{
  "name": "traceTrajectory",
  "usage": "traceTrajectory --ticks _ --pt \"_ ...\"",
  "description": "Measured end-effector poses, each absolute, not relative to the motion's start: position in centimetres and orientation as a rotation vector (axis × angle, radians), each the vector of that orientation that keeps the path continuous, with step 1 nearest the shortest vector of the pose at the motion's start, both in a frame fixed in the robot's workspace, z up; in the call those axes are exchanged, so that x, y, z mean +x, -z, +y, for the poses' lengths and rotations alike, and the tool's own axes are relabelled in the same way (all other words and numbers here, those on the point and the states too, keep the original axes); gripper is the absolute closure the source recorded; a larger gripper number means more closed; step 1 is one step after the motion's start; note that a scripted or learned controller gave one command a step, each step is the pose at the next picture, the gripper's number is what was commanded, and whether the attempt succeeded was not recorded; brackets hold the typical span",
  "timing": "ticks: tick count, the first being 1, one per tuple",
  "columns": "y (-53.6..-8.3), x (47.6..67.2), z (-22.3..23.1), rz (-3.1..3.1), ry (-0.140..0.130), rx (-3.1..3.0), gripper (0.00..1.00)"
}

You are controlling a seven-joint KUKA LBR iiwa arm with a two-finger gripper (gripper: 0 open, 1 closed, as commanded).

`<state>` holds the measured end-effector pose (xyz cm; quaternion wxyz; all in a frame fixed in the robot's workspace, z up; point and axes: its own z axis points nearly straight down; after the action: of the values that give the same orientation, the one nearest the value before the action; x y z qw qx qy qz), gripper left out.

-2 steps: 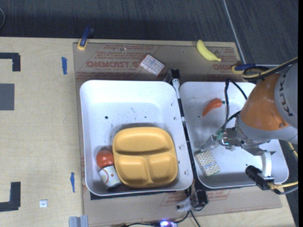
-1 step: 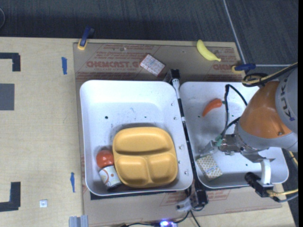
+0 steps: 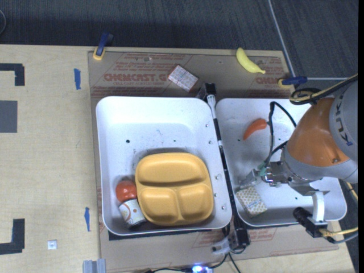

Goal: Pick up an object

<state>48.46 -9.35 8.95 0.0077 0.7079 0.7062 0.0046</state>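
A: In the right bin, low toward its near-left corner, the gripper sits just above a small flat patterned packet. That looks like the thing it is after.

B: Does it have hold of it?

A: Not that I can see. The packet lies flat on the bin floor, and nothing shows between the fingers. They seem to stand a little apart, though they are small and dim here, so I would not say how wide — I cannot tell.

B: So how far along is the pick?

A: By my reading, the reach is done and the grasp is not. The closing on the packet and the lift are both left.

B: And the arm?

A: It comes in from the right, its orange band bulking over the right bin's far side, with the wrist bent down and leftward so the gripper points toward the bin's left wall.

B: What else is about?

A: An orange carrot-like piece lies near the top of the same bin, well apart from the gripper. In the left bin a yellow divided tray rests with a small red and white object touching its left edge. A yellow banana lies on the board behind both bins — untouched.
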Motion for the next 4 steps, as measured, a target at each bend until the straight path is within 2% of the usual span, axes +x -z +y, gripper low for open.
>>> traceTrajectory --ticks 4 --pt "-8.93 48.45 -9.4 2.21 -0.016 2.213 0.0"
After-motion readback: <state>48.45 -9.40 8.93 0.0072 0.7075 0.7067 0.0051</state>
